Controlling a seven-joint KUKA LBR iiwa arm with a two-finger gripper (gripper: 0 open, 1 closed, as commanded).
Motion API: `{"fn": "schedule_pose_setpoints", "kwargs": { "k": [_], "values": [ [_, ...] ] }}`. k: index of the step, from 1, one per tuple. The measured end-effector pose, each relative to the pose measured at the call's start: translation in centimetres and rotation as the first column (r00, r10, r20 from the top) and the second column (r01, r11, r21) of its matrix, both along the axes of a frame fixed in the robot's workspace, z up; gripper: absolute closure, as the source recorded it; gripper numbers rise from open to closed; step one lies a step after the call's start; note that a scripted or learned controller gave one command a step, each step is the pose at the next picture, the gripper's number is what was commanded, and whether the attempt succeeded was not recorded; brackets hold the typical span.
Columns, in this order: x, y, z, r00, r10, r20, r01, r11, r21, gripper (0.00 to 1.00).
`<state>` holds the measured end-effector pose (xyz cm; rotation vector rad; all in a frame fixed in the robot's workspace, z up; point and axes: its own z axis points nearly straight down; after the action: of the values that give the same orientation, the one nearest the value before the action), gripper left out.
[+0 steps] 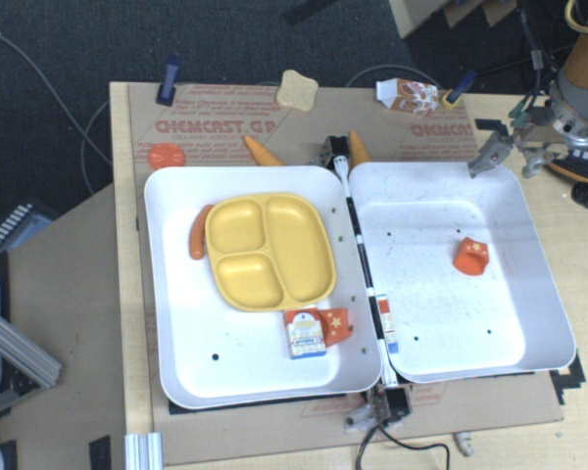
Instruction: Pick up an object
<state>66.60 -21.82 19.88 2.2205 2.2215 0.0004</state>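
A small orange block [471,257] lies in the right bin [421,351], toward its right side. My gripper [511,157] hangs over the far right corner of that bin, well behind the orange block. Its two fingers are spread open with nothing between them. In the left bin [176,351] a yellow divided plate [270,251] takes up the middle. A red sausage [197,233] lies against the plate's left edge. A small white carton [306,334] and a red packet [336,325] sit just in front of the plate.
Behind the bins on the brown board lie a bread slice [297,89], two carrots [262,151] [358,147], a red disc [165,155], a blue clip [168,78] and a crumpled carton [409,94]. A black-and-white divider [365,262] runs between the bins.
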Motion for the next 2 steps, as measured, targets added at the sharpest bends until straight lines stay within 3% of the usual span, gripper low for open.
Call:
{"fn": "schedule_pose_setpoints", "kwargs": {
  "k": [1,2],
  "values": [
    [-2.8,0.0,-10.9,1.000,0.003,-0.004,-0.003,1.000,0.009,0.00],
    [-7.9,1.8,-9.6,1.000,-0.001,-0.001,0.001,1.000,0.001,0.00]
  ]
}}
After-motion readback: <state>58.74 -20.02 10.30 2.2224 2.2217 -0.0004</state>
